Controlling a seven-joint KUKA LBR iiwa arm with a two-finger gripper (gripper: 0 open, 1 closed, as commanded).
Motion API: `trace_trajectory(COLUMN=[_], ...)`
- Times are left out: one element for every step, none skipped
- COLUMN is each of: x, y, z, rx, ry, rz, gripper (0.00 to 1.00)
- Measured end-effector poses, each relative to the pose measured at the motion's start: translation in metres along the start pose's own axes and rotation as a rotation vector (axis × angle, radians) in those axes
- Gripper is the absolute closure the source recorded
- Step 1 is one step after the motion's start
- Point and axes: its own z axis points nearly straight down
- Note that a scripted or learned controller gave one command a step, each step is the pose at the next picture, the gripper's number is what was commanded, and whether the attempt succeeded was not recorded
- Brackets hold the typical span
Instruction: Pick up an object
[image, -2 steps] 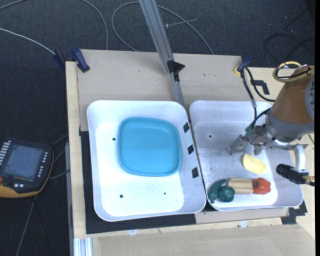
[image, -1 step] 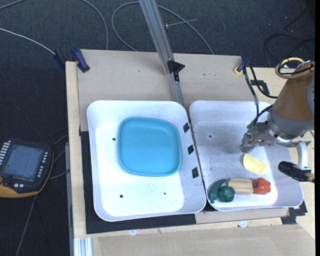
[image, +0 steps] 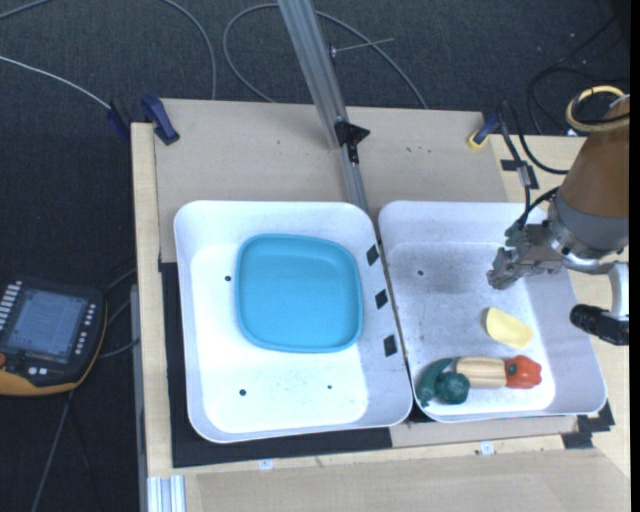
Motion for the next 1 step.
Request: trace_trajectory(x=[-0.0017], y=[0.0019], z=[-0.0634], rx=[-0.002], ry=[-0.001], rz=[0.001], gripper=[1.00])
